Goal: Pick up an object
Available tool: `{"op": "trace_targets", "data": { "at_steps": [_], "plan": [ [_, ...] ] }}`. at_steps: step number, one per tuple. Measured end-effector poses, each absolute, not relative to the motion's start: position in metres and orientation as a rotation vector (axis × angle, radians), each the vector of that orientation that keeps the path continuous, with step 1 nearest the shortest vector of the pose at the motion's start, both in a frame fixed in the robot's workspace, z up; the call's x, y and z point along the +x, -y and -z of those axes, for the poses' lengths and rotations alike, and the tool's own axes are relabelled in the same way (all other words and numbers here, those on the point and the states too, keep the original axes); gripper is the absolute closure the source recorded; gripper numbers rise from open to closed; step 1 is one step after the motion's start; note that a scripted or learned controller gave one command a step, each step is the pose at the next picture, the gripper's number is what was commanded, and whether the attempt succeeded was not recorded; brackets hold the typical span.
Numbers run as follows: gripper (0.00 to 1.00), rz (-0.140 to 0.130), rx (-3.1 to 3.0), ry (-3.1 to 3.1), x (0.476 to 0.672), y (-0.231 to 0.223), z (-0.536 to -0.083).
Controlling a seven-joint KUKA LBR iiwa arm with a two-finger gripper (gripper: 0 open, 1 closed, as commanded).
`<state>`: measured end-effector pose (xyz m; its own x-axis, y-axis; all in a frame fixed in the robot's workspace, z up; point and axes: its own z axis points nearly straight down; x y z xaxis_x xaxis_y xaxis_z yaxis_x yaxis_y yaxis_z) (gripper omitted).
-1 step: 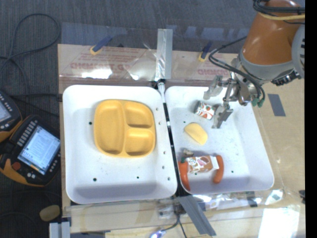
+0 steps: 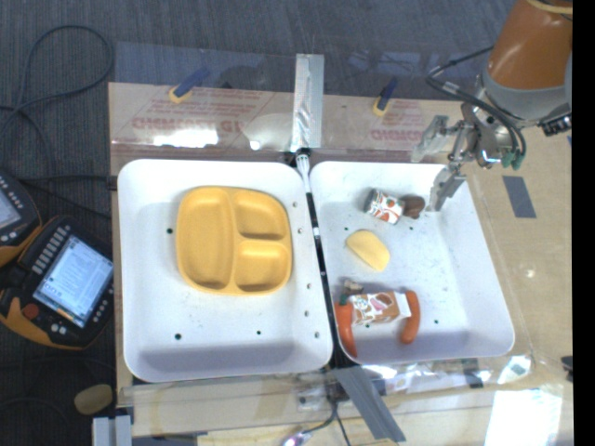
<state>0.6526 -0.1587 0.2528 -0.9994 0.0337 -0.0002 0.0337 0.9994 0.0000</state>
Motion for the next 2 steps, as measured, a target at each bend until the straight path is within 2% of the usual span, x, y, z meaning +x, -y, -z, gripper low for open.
{"op": "trace_targets", "data": {
  "at_steps": [1,2],
  "plan": [
    [0.0,0.004,-0.091,-3.14,0.665,0.16,-0.102],
    [0.0,0.005,0.683,-3.077,0.666,0.131,-0.106]
  ]
}}
